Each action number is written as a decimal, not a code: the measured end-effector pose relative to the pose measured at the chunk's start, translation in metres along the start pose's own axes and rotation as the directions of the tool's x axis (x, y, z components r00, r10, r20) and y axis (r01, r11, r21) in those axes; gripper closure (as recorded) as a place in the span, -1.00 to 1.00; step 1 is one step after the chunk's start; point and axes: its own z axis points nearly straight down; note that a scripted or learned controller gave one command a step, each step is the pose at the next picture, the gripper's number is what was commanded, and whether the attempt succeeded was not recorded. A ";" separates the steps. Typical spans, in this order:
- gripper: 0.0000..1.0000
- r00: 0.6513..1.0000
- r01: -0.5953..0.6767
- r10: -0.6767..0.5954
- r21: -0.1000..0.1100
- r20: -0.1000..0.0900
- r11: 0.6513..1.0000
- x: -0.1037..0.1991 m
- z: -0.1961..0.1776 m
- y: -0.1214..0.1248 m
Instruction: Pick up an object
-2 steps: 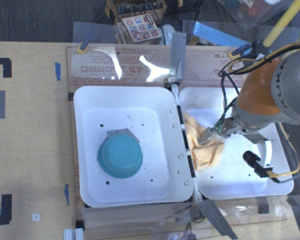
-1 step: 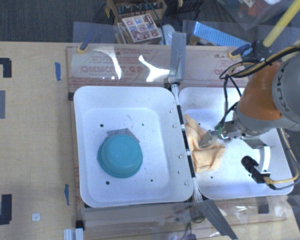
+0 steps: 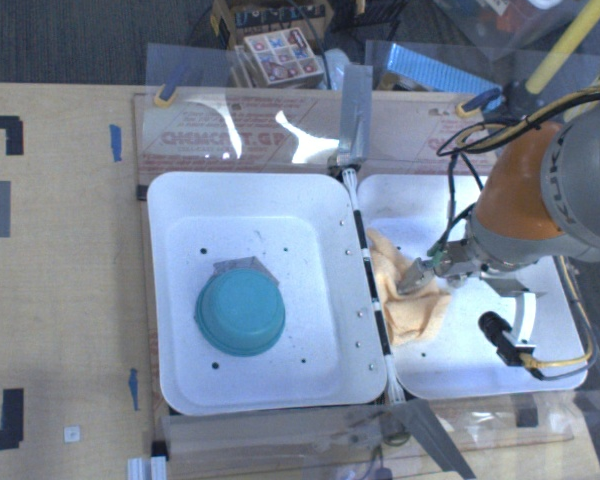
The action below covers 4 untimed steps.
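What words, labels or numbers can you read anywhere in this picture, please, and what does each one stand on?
Nothing here reads with certainty.
Clear panel behind the bins: large reddish lettering, seen mirrored and washed out by glare; not legible.
Box on the floor beyond the bench: coloured printed squares, too small to read.
Blue bowl, yellow cloth and white bins: no lettering visible.

Crumpled yellow cloth (image 3: 408, 293) (rumpled, bunched) against right bin's left wall
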 end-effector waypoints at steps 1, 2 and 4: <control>-1.00 1.000 -0.005 0.005 -0.005 0.001 1.000 0.000 -0.001 -0.008; 1.00 1.000 -0.006 0.006 -0.007 -0.001 1.000 0.000 -0.011 -0.007; 1.00 1.000 -0.004 0.004 0.013 0.000 1.000 0.013 -0.113 0.092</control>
